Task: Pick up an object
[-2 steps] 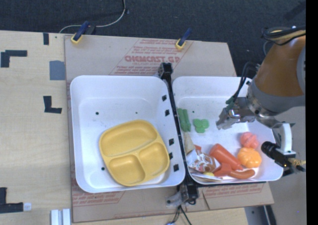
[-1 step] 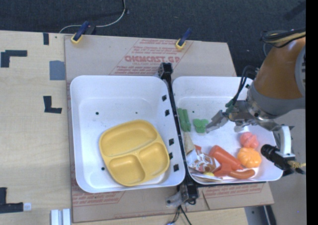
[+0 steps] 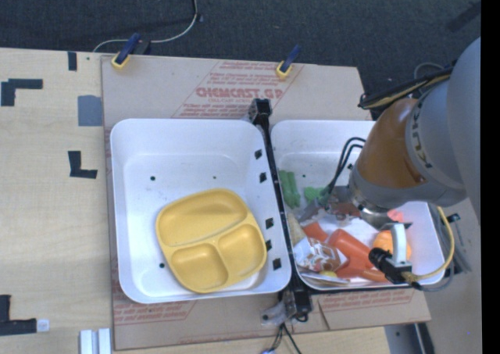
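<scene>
The right bin holds a pile of small objects: green pieces near its left wall, an orange carrot-like piece, a red-and-white crumpled item and an orange round thing at the right. The arm's orange band hangs over this bin, and the gripper reaches down to the left among the green pieces. A yellow divided plate lies in the left bin.
A black divider runs between the two bins. Both bins stand on a cardboard sheet held by blue and yellow clamps. A black cable crosses the dark floor at the top.
</scene>
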